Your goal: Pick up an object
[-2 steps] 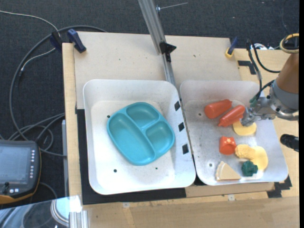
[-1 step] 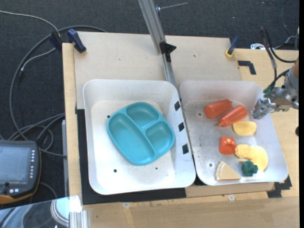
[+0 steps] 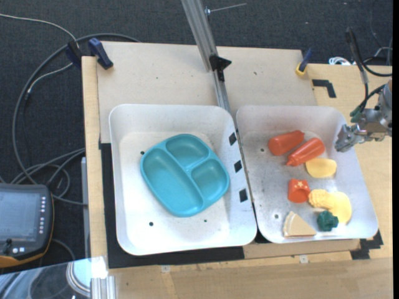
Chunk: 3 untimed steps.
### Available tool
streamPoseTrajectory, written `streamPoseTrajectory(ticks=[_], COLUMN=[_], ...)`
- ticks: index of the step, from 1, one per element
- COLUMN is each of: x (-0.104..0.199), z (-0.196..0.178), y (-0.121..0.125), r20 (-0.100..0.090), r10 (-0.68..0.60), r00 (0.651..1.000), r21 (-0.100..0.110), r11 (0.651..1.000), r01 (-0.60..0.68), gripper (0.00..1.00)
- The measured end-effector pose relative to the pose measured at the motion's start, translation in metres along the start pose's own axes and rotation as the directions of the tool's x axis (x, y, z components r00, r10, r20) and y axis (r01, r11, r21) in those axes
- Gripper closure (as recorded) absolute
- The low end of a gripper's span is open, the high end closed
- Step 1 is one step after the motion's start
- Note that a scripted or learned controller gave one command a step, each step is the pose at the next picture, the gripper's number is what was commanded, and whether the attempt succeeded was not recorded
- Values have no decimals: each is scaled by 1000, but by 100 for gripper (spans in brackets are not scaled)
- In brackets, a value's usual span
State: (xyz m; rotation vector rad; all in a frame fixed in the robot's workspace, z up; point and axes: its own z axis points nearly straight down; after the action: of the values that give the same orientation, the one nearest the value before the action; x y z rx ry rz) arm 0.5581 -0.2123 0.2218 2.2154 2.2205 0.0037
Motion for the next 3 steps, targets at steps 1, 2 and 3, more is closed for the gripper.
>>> streamPoseTrajectory(ticks=[1,2,3], x=[49,107,169], z=[7,2,-6], y=[-5,0,0], r20=[-10,-11,-10], r10=[-3,-5,-6], r00=[1000,1000,1000], r21=[16,17,17], r11=[1000,1000,1000], r01=[3,5,6], gripper=[100,100,100])
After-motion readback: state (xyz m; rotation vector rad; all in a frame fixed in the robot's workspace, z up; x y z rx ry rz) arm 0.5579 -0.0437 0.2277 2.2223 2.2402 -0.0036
